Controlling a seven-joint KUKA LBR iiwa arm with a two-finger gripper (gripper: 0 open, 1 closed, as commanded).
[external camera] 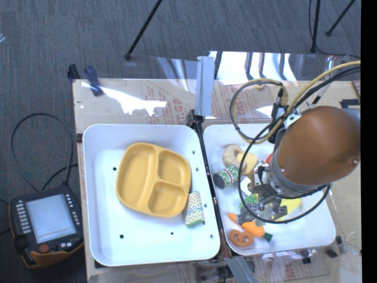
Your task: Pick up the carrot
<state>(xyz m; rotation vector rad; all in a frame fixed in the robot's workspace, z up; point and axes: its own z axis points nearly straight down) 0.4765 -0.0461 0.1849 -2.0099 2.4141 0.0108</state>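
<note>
The carrot (252, 227) is orange with a green top and lies near the front of the right bin (312, 234). A smaller orange piece (234, 218) lies just to its left. My gripper (261, 207) hangs below the big orange-brown wrist, directly behind and just above the carrot. Dark gripper parts and cables hide what is under it, and the carrot lies on the bin floor in front of it.
Around the carrot are a brown pretzel (240, 238), a green-labelled can (225, 175), a beige bagel-like piece (232, 154) and a yellow item (291, 205). The left bin (100, 217) holds a yellow divided plate (154, 180) and a patterned packet (194, 209).
</note>
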